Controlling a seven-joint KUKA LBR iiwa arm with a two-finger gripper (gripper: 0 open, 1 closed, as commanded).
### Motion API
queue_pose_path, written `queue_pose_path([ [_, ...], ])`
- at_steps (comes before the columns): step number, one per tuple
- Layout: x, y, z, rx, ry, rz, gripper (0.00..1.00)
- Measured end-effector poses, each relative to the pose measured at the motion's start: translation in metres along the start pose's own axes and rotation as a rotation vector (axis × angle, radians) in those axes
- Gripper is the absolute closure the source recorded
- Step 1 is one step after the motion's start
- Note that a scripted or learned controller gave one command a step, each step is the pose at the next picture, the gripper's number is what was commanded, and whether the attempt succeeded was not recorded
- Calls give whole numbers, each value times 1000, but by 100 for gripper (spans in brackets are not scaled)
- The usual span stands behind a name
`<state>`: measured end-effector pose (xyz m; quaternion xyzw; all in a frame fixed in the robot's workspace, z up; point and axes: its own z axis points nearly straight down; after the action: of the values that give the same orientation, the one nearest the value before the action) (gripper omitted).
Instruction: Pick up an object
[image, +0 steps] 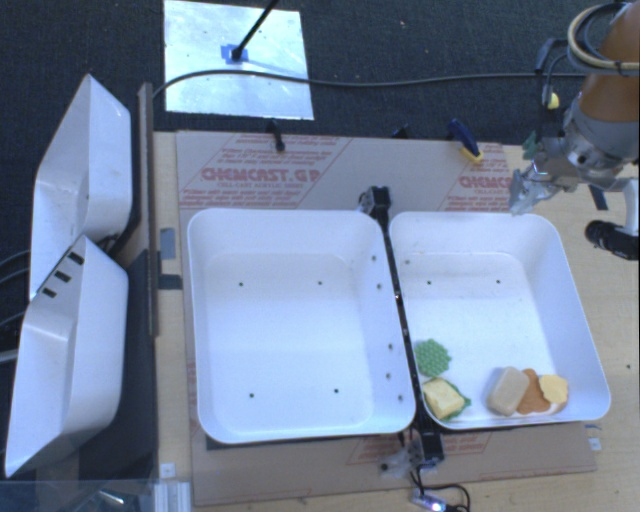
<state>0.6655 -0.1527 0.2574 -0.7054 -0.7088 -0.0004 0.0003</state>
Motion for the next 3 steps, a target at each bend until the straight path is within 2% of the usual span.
queue_pose_path([
  [3,163,-13,24,0,0,0,100],
])
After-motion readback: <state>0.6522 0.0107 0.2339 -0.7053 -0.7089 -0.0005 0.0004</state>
